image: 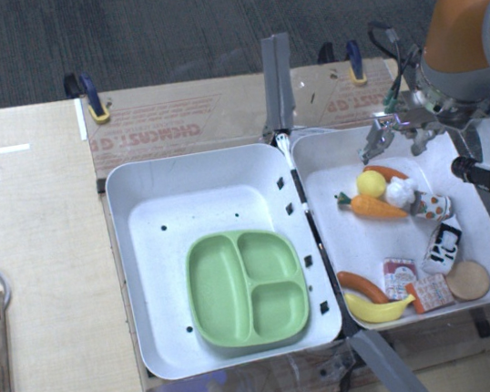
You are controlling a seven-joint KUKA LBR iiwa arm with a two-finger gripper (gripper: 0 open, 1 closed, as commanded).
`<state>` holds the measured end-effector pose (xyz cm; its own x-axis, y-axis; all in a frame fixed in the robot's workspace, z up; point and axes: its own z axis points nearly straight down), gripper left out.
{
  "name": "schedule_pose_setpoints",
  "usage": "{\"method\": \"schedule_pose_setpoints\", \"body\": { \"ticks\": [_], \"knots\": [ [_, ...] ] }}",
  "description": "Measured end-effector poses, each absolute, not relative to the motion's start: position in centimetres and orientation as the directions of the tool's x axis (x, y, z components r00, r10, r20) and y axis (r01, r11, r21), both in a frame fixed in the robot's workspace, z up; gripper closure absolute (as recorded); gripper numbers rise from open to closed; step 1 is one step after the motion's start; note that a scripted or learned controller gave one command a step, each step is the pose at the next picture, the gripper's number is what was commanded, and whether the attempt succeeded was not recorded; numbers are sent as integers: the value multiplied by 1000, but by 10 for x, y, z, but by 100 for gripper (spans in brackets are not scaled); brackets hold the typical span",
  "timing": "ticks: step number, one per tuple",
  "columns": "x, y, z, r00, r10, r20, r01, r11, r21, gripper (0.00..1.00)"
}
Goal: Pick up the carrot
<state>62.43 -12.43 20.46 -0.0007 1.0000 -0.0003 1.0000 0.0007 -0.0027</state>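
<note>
**Operator:** What sits closest to the lens?

**Spotter:** You'll find the banana (pixel 378 310) at the near rim of the right bin (pixel 323 224), well below the pincer (pixel 399 140) in the view. A red sausage-shaped toy (pixel 362 283) touches it, small packets (pixel 413 282) lie beside it, and a round tan disc (pixel 468 281) rests just past those.

**Operator:** And the carrot?

**Spotter:** Your carrot (pixel 376 207) lies on the bin floor just below and slightly left of the pincer, leafy end pointing left — it is not in the grip. A yellow lemon (pixel 371 182) touches it, between it and the pincer.

**Operator:** How does the pincer stand?

**Spotter:** You can see both fingers spread wide, hovering over the bin's far edge with nothing between them. Far to its left, the green divided plate (pixel 247 287) sits in the left bin (pixel 143 253).
</note>
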Motion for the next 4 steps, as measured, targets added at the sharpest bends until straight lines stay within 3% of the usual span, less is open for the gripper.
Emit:
{"method": "schedule_pose_setpoints", "body": {
  "ticks": [1,2,3,4],
  "knots": [
    [595,-121,111,-85,996,0,996,85,-2,0],
    [528,-116,177,-155,988,0,988,155,-1,0],
    [527,-120,117,-357,934,-1,934,357,1,0],
    [503,-103,93,-617,787,-4,787,617,2,0]
  ]
}}
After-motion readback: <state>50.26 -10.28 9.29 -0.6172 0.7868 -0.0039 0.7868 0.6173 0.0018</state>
